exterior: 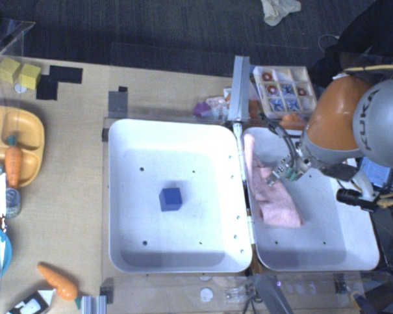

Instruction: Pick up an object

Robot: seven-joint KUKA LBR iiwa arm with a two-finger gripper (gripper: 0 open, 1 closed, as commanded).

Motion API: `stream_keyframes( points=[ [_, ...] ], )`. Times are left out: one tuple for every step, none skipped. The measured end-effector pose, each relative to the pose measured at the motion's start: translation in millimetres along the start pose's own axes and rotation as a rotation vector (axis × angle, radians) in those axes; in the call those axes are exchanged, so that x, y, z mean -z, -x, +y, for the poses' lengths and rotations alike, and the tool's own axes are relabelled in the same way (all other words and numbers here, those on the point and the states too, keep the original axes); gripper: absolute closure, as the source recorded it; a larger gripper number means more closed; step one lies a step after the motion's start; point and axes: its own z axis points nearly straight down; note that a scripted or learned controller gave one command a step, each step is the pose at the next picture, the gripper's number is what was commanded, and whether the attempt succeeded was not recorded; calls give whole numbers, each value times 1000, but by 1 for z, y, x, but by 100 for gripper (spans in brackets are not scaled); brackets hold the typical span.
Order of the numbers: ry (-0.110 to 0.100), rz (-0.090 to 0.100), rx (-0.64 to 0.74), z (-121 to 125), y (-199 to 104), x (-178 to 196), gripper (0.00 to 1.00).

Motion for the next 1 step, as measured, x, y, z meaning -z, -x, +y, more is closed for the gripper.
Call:
stream_keyframes(
  points=[
    [-8,9,345,63,2,81,100]
  ],
)
